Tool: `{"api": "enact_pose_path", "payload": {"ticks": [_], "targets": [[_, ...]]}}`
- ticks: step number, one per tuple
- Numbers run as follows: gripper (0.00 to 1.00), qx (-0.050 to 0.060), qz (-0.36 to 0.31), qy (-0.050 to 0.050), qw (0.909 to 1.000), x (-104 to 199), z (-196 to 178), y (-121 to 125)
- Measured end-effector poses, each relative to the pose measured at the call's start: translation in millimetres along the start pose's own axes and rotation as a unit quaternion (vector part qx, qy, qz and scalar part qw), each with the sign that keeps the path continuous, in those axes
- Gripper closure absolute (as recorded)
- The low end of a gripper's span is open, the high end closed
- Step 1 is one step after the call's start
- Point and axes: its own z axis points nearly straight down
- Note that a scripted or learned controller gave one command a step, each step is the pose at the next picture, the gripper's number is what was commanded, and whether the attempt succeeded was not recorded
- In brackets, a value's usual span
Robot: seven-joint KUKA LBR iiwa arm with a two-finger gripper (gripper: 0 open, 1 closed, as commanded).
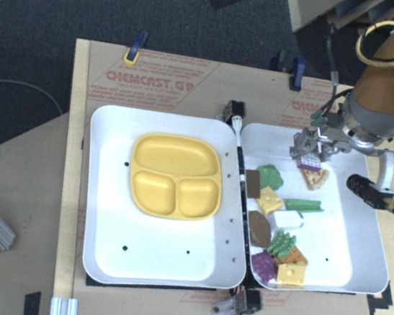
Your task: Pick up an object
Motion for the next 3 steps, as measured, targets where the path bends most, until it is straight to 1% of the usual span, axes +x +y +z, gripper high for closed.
{"api": "enact_pose_path", "payload": {"ticks": [1,2,3], "targets": [[1.00,0.000,-0.001,0.000,1.0000,-0.2,-41.4,1.8],[1.00,0.005,-0.002,0.002,1.0000,34.2,-51.3,-37.9],[1.00,0.005,-0.002,0.002,1.0000,62.8,-50.8,-73.8]]}}
